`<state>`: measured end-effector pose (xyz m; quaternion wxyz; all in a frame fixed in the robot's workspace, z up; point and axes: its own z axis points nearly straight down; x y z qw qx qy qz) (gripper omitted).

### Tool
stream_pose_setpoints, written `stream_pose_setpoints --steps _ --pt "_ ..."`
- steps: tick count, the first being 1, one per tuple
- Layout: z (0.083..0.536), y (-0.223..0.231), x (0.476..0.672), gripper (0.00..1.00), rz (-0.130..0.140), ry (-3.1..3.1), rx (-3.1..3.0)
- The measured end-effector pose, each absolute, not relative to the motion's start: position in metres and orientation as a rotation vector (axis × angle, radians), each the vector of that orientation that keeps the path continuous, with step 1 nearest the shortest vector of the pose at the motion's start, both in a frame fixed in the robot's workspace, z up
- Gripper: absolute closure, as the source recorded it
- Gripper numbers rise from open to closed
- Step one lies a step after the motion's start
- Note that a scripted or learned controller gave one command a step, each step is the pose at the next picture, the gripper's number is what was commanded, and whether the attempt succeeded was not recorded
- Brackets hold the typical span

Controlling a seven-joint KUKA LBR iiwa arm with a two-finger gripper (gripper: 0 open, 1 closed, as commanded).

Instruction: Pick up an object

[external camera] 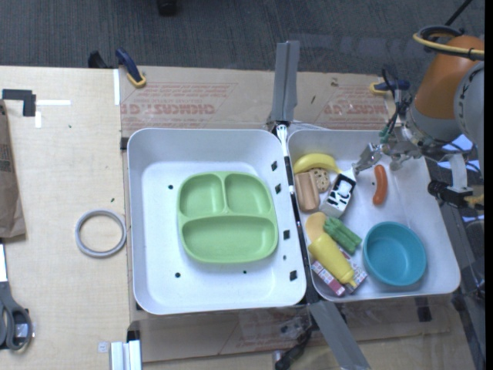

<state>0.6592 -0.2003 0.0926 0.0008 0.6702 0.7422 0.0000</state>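
Note:
My gripper (pixel 379 156) hangs over the back of the right bin (pixel 443 230), its fingers spread and nothing between them. Just below it lies a red sausage (pixel 379 185). To its left are a yellow banana (pixel 316 163), a tan bread slice (pixel 307 190) and a small black-and-white box (pixel 338 193). Nearer the front lie a green vegetable (pixel 342 235), a yellow bottle (pixel 332 257) and a blue bowl (pixel 394 253).
The left bin (pixel 146 206) holds a green divided plate (pixel 227 216). A grey divider post (pixel 286 79) stands between the bins at the back. On the bench at left lie a tape ring (pixel 101 232) and a blue clamp (pixel 131 66).

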Motion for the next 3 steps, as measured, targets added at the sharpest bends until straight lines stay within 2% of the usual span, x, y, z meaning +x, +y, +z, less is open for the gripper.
stream_pose_setpoints --steps 1,2,3 --pt "0.103 -0.201 0.66 1.0 0.001 2.328 2.103" --pt "0.093 -0.211 0.637 1.0 0.001 2.196 2.245" --pt "0.214 -0.155 0.642 1.0 0.001 2.286 2.151"
